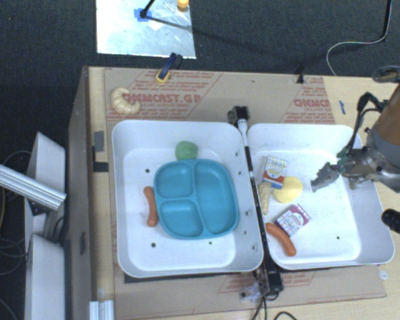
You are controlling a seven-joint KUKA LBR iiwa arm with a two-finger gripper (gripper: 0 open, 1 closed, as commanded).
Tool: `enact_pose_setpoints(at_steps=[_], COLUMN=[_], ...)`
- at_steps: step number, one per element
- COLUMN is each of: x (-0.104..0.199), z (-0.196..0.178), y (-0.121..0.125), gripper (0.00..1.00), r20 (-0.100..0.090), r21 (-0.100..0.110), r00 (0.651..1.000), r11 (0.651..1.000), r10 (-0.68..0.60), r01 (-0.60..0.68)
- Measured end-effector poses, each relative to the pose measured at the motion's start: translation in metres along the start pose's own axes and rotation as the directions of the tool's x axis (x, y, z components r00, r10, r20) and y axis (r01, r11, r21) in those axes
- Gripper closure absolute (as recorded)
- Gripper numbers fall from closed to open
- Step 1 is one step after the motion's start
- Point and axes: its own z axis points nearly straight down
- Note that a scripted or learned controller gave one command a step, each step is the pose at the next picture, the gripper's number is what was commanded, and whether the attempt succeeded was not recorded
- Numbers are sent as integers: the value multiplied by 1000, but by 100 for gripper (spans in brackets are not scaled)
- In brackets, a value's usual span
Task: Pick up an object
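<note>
My gripper hangs over the right bin, near its right side, open with nothing between its fingers. To its left in that bin lie a yellow rounded object, a white and red snack packet, a small purple and white packet, an orange sausage and a pale yellow stick. The yellow object is the nearest, a short way left of the gripper and apart from it.
The left bin holds a blue divided tray, a green ball behind it and an orange sausage to its left. A ridge separates the bins. A beige toy lies on the cardboard behind.
</note>
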Motion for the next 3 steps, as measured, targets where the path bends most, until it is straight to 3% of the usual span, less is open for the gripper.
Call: enact_pose_setpoints(at_steps=[1, 2, 3], x=[27, 37, 40], z=[123, 146, 151], y=[-1, -17, 56], gripper=[0, 0, 0], r20=[-1, 6, 3], r21=[5, -23, -4], r00=[1000, 1000, 1000], r11=[1000, 1000, 1000], r10=[2, 4, 2], r01=[-2, -4, -1])
